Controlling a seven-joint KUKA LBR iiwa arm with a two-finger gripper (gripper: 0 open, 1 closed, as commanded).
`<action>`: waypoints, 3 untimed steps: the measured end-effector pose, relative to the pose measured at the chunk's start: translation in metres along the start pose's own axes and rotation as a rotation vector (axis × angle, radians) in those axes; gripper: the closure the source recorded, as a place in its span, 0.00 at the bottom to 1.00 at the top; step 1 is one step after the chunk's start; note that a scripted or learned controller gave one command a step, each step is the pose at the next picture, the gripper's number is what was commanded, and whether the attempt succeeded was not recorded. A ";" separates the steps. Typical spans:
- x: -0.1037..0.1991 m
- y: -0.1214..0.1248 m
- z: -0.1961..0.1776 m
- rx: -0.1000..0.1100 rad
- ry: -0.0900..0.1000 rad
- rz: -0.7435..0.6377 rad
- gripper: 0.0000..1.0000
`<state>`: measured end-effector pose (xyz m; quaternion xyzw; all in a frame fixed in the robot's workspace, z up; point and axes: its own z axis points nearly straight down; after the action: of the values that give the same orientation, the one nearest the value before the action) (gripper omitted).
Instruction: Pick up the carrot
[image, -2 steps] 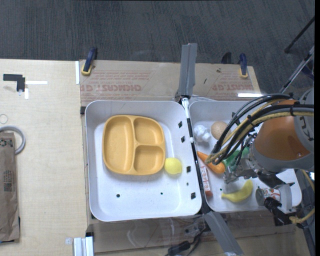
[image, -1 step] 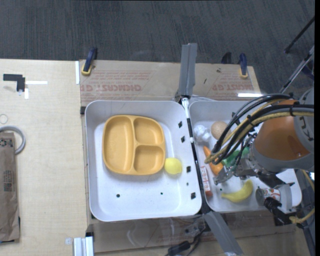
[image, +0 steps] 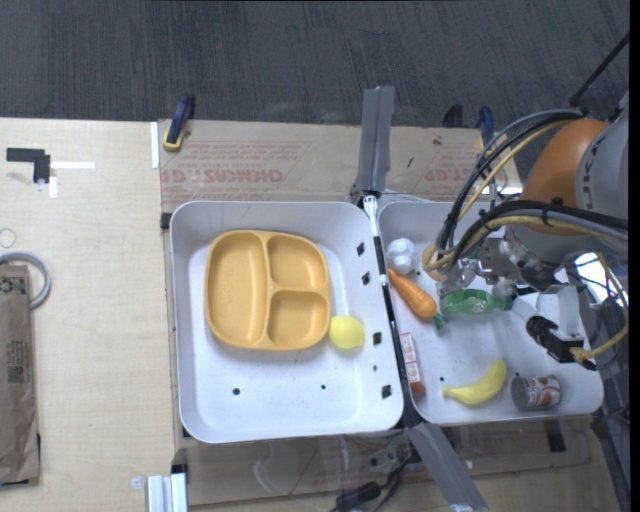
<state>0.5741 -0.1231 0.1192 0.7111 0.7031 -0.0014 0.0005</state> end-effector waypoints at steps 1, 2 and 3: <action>0.020 0.056 0.028 0.001 -0.001 -0.005 0.00; -0.018 0.066 -0.048 -0.002 -0.001 -0.113 0.00; 0.019 0.042 0.023 -0.001 0.001 -0.246 0.00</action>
<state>0.6161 -0.1044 0.0957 0.6197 0.7849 -0.0008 0.0002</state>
